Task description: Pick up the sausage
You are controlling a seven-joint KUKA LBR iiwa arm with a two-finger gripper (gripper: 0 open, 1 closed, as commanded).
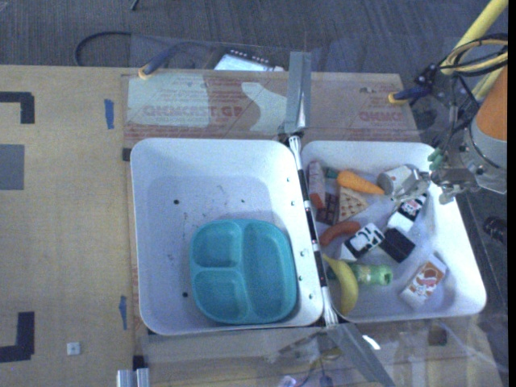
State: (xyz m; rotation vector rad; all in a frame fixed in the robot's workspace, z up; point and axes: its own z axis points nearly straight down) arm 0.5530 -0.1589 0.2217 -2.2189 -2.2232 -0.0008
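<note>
Two shallow white bins sit side by side on a pale wooden desk (pixel 64 216). The left bin (pixel 161 160) holds a teal divided plate (pixel 242 271) near its front edge. The right bin (pixel 459 240) is crowded with toy food. Along its left wall lies a slim brownish piece, then a waffle-patterned wedge (pixel 349 205) with an orange carrot (pixel 360 183) above it. Just below the wedge lies the sausage (pixel 339 232), a short reddish-orange link, angled slightly, close to the bin's left wall. Beside it to the right is a black-and-white carton (pixel 364 240); in front are a yellow banana (pixel 345 281) and a green bottle (pixel 373 276). Farther right, a small juice box (pixel 424 280) rests by the front corner.

At the right edge, the grey arm with its orange band reaches in, and the claw (pixel 411 182) hovers above the bin's back right area, well apart from the sausage. Whether its fingers are spread or clenched I cannot tell; nothing is visibly held.

The sausage looks like light, smooth plastic, likely stiff and a little slippery. A pinch across its narrow middle seems best, though the carton touching or nearly touching its right end may crowd one finger.
</note>
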